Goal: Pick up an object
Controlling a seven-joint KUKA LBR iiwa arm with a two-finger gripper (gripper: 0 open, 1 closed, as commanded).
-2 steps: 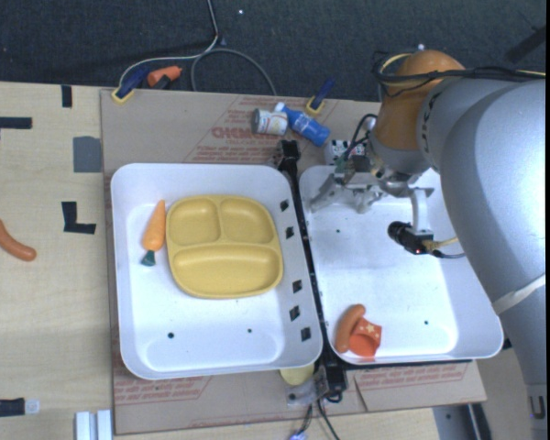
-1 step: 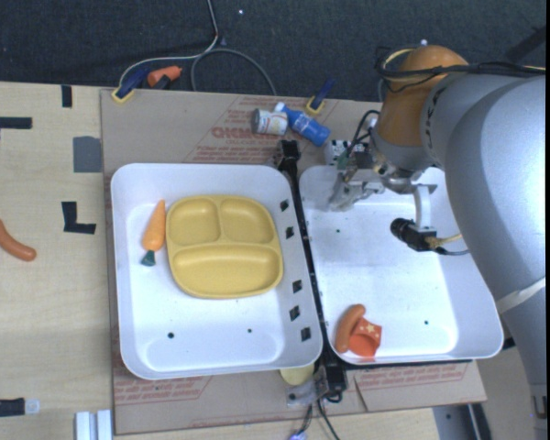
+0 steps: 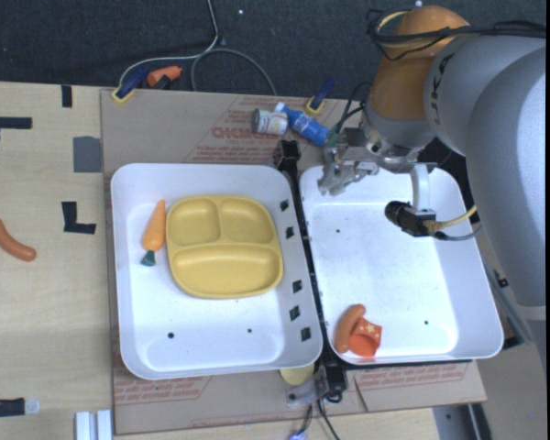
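Observation:
An orange and red toy piece [image 3: 357, 331] lies near the front left corner of the right bin [image 3: 440, 273]. A toy carrot [image 3: 153, 227] lies in the left bin [image 3: 147, 328], touching the left side of a yellow divided plate [image 3: 225, 246]. My gripper [image 3: 337, 180] hangs over the back left corner of the right bin, far from the toy piece and with nothing visible between its fingers.
A toy sausage [image 3: 12, 239] lies on the wooden bench at far left. A blue and white clamp [image 3: 293, 122] and an orange-handled clamp [image 3: 147, 79] sit on the cardboard behind the bins. The grey arm [image 3: 495, 90] covers the back right.

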